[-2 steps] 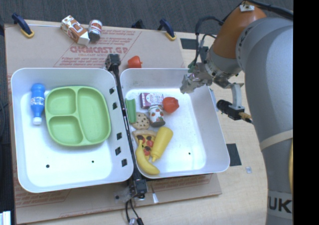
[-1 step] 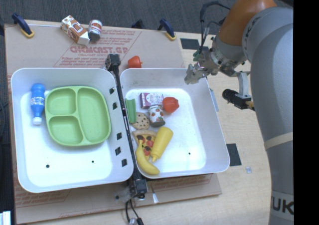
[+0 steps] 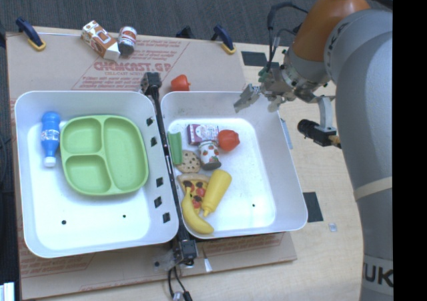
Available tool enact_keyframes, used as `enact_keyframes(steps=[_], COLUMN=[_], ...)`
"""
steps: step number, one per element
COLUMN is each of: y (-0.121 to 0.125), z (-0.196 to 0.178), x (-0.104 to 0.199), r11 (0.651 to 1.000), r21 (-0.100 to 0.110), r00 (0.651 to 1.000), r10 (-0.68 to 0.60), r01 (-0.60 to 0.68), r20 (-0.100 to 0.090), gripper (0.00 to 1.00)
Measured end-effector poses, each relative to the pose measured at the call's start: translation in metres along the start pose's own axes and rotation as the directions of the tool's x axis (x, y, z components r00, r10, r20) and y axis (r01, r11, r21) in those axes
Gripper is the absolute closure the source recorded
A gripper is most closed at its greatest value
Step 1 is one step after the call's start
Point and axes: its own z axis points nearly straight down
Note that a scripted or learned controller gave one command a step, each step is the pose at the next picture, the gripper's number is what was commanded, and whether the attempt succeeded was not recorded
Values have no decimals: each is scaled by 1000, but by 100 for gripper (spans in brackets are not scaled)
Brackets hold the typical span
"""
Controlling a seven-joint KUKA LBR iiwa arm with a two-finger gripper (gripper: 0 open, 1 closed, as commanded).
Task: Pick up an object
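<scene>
We are seeing the objects lying clustered at the left side of the right bin (image 3: 283, 179): a yellow mustard bottle (image 3: 215, 191) leaning on a banana (image 3: 195, 218), a red tomato (image 3: 228, 139), and a purple carton (image 3: 200, 133) lying flat.

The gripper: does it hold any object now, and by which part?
Nothing is held. The gripper hangs open over the right bin's far edge, with no object between its fingers.

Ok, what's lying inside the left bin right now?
The left bin holds a green divided plate and a blue bottle beside it near the left wall. Whatever lies under the plate is covered.
</scene>
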Motion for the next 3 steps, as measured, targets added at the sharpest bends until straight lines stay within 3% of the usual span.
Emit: enact_keyframes(steps=[1,2,3], y=[-52,-51,-109], z=[94,83,-8], x=[62,61,72], r11=[1000,1000,1000], r21=[6,6,1], r00=[1000,1000,1000], r10=[-2,-4,4], r01=[2,4,-4], r20=[-2,-1,-1], gripper=[0,100,100])
